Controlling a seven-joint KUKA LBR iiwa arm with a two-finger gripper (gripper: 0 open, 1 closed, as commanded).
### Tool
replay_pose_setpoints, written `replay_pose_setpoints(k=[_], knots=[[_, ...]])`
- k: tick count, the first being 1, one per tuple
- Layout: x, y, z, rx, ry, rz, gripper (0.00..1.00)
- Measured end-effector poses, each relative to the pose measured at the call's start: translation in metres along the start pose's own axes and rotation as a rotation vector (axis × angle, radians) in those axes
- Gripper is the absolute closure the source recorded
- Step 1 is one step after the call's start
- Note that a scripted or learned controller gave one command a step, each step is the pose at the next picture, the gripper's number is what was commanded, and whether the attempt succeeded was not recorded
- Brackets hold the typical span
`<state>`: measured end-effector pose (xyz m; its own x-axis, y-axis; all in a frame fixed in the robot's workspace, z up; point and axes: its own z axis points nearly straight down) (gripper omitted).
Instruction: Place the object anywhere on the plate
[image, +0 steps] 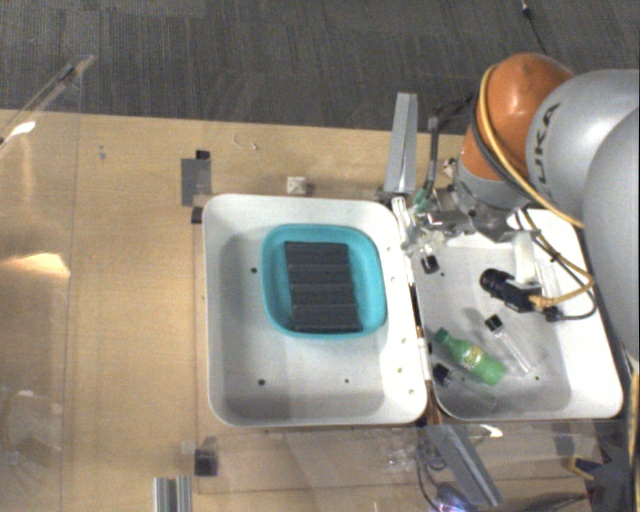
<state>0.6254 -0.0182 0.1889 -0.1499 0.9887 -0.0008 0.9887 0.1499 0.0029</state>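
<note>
Looming at the frame's right, the grey and orange arm (560, 110) is seen reaching over the right bin (590, 395), its hand (428, 222) at the bin's upper left corner; whether it is open or closed cannot be told. A green bottle (470, 358) is pictured lying in that bin, well apart from the blue plate (372, 270) holding a dark ribbed block (322, 287) in the left bin (235, 330).

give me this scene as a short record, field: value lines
left bin: holds the plate
plate: teal, square with rounded corners, a dark ribbed block lying on it
right bin: green bottle on its side near the front, plus small dark and clear items
arm: over the right bin's back edge
gripper: near the divide between bins, grasp unclear
</note>
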Motion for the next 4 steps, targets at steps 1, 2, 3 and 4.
replay_pose_setpoints(k=[1, 2, 3, 4], knots=[[0.072, -0.036, 0.003, -0.003, 0.001, -0.226, 1.0], [0.071, -0.036, 0.003, -0.003, 0.001, -0.225, 0.0], [0.006, -0.022, 0.003, -0.003, -0.001, -0.244, 0.0], [-0.022, -0.022, -0.023, -0.003, -0.001, -0.167, 0.0]])
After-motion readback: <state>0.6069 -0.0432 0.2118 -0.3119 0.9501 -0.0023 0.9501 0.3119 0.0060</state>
